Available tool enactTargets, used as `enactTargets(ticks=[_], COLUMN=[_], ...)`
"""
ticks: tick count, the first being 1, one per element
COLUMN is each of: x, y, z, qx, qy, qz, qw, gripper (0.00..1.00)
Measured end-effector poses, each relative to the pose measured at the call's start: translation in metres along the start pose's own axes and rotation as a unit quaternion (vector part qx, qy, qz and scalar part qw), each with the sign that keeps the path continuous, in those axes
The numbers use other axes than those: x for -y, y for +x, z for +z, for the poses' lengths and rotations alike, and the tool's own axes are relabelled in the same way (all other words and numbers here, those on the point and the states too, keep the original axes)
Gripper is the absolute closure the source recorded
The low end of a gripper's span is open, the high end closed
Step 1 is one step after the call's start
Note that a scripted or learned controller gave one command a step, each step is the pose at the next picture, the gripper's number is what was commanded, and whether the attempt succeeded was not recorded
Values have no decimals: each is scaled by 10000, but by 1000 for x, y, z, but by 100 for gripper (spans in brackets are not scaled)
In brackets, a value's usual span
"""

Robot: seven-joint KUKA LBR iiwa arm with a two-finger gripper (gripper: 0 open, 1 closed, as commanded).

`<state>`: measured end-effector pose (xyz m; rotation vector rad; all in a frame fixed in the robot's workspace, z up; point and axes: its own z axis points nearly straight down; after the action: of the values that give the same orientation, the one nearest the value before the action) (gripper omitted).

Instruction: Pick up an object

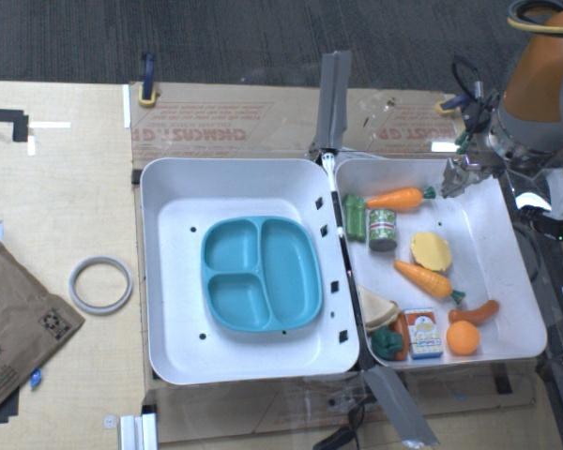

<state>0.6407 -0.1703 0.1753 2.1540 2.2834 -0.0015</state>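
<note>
Toy foods lie loose in the right bin [516, 251], none between the fingers of the pincer [453, 178] at its far edge. Nearest it, a carrot [396, 199] lies flat just to the pincer's left. Nearer the camera: a small can [382, 229], a yellow disc [431, 250], a second carrot [425, 278], a sausage [476, 312] and an orange [463, 338].

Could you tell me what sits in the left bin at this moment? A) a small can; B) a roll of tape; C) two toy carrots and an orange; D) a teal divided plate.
D: the teal divided plate lies alone inside the left bin, while the toy carrots, orange and can are in the right bin, and the tape ring lies on the bench outside.
</note>
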Motion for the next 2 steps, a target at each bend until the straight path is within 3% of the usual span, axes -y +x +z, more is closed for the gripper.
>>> enactTargets(ticks=[1, 2], x=[0, -1], y=[0, 51], z=[0, 55], qx=[-2, 5], qy=[3, -84], qz=[0, -541], qw=[10000, 9985], gripper=[0, 0])
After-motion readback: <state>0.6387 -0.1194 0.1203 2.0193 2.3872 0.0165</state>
